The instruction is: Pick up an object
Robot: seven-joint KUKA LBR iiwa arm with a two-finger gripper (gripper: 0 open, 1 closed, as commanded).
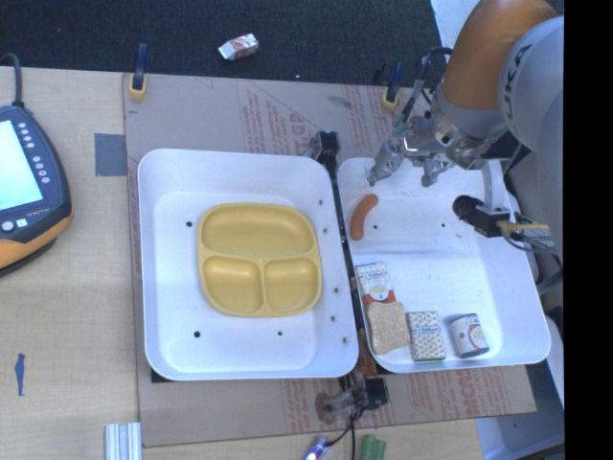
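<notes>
My claw (407, 168) hangs over the far left corner of the right bin (498, 290). Its two fingers are spread apart and there is nothing between them. My wrist covers a part of the far rim of this bin, and my arm is cut by the right edge of the view.

Nearest to my claw is a sausage (362, 217). It lies tilted on the bin floor, just beside the left wall and apart from my fingers. Nearer the front lie a small carton (372, 281), a slice of toast (388, 327), a green packet (425, 335) and a small can (467, 334). Their labels are too small to read.

The left bin (168, 257) holds a yellow divided plate (259, 257). A teach pendant (24, 190) is cut off at the left edge.
</notes>
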